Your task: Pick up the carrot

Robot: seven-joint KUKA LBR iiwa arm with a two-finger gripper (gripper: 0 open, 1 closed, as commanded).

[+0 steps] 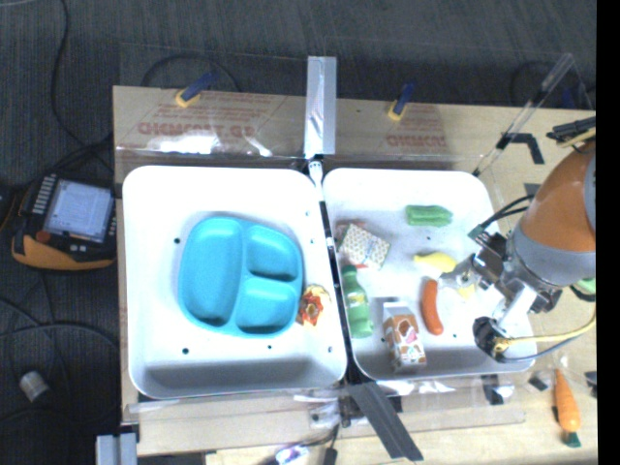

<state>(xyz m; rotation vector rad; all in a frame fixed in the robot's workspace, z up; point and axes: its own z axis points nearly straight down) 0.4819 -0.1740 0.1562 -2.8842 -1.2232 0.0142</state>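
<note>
The carrot [431, 306], a short orange-red stick, lies lengthwise on the floor of the right bin [387, 190], just right of the middle. My gripper [467, 273] hangs low over the bin's right side, a little up and to the right of the carrot. It is apart from the carrot and close to a yellow toy fruit [434, 260]. The grey wrist and its orange band [567, 201] reach in behind it from the right.
The right bin also holds a green pod [427, 215], a patterned packet [363, 246], a green bottle [356, 301] and a small box [403, 337]. The left bin [145, 289] holds a blue divided plate [240, 273] and a small orange item [312, 304]. Another orange carrot-like piece [566, 405] lies on the bench outside the bins.
</note>
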